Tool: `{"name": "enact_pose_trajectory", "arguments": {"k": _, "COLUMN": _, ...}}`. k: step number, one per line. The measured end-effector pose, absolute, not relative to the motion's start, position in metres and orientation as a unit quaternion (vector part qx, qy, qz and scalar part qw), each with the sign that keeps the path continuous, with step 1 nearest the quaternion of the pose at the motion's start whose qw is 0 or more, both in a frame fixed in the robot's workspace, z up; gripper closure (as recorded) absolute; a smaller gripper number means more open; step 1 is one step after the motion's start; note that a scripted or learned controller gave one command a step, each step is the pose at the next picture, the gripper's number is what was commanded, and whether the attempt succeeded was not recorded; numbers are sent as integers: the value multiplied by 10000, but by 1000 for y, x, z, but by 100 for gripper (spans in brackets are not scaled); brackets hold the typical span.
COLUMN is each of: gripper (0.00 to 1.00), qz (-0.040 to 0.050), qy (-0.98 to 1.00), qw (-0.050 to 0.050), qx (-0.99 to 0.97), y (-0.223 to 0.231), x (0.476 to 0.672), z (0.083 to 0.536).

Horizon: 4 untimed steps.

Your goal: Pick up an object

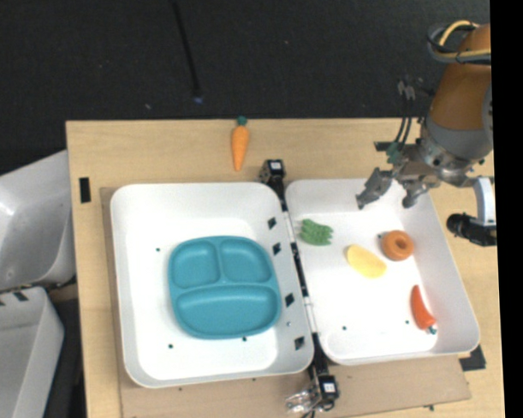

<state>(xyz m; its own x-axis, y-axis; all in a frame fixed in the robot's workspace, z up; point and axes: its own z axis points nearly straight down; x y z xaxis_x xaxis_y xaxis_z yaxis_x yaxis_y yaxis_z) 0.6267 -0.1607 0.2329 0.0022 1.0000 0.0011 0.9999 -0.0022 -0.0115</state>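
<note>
The right bin (pixel 368 329) holds a green leafy toy (pixel 315 232), a yellow lemon-like piece (pixel 364 261), an orange-brown donut (pixel 396 245) and a red pepper (pixel 422 309). My gripper (pixel 392 193) hangs over the bin's far right corner, above and behind the donut. Its two fingers are spread apart with nothing between them.
The left bin (pixel 146 336) holds a teal sectioned plate (pixel 223 286). A toy carrot (pixel 239 145) lies on the bench behind the bins. A small black clamp (pixel 273 171) sits at the bins' far joint. A white box (pixel 26 221) stands left of the bench.
</note>
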Motion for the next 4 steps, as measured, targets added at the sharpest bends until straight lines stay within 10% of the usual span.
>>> {"name": "enact_pose_trajectory", "arguments": {"k": 4, "gripper": 0, "qz": 9, "qy": -7059, "qw": -4, "qx": -7083, "y": -178, "x": 625, "z": 100}}
